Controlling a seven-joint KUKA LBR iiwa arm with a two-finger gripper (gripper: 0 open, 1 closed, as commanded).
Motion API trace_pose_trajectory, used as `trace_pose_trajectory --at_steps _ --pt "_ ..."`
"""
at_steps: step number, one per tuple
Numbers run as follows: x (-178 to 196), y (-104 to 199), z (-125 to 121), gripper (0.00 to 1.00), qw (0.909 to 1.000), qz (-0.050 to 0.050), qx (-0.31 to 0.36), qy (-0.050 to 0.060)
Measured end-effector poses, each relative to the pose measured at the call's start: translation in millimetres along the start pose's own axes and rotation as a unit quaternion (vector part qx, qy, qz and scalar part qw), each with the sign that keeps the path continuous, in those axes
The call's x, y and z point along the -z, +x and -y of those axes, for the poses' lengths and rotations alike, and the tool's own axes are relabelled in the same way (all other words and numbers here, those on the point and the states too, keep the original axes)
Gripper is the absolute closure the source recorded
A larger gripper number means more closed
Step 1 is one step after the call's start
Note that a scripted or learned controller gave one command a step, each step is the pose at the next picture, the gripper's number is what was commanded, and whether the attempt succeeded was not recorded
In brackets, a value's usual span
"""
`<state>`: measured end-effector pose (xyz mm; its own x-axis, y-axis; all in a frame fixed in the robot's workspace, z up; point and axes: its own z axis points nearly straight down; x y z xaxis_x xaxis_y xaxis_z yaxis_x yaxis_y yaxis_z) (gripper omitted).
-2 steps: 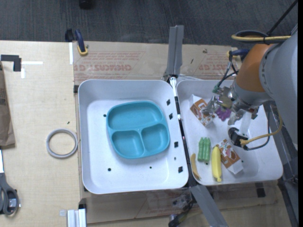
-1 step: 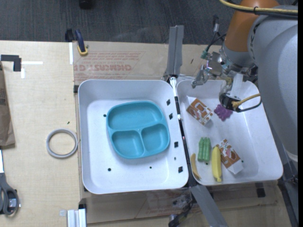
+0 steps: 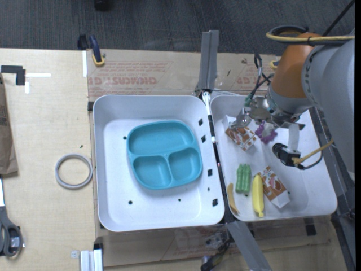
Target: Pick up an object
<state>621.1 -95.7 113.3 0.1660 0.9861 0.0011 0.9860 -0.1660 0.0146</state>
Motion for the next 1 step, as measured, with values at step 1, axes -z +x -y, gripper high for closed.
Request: trace_pose_trajectory --at_steps 1 --pt "-7.0 2.5 6.0 0.00 0.9995 -0.003 -0.030 -0.009"
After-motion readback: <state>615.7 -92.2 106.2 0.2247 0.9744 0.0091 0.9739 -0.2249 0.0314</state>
